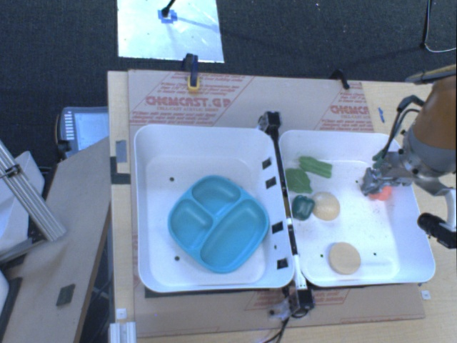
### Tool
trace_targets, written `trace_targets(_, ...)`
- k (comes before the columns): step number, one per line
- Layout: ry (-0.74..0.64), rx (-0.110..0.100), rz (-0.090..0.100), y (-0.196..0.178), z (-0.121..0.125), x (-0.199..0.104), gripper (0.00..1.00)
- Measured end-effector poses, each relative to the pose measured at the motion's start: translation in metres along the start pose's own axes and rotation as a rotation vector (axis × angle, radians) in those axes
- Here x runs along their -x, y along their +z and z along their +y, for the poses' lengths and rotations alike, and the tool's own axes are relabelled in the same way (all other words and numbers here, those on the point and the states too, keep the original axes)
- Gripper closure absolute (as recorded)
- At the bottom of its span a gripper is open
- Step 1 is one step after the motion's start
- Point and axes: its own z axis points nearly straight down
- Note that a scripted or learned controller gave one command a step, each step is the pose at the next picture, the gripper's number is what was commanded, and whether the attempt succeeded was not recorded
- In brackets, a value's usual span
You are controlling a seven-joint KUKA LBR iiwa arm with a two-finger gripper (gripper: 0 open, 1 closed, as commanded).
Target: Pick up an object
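Note:
My gripper point(376, 183) hangs low over the right side of the right bin point(357, 274), right beside a small orange-red object point(383, 194) that lies partly hidden under it. Toward the bin's left side lie a light green piece point(315, 166), a darker green piece point(298, 181), a dark green pepper-like piece point(303, 206) and a cream round piece point(326, 206). A tan disc point(345, 258) rests near the bin's front. Whether anything sits between the fingers is hidden.
The left bin point(153, 156) holds a blue divided plate point(218, 223). A black clip strip point(278, 191) runs along the wall between the two bins. The grey arm with its orange band point(435, 123) enters from the right above the right bin's edge.

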Motion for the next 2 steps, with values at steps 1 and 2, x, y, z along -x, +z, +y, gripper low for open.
trace_targets(1,-0.001,-0.003,0.001,-0.045,0.0,-0.007,1.0)
trace_targets(2,-0.001,-0.003,0.001,-0.073,0.001,-0.007,1.0)
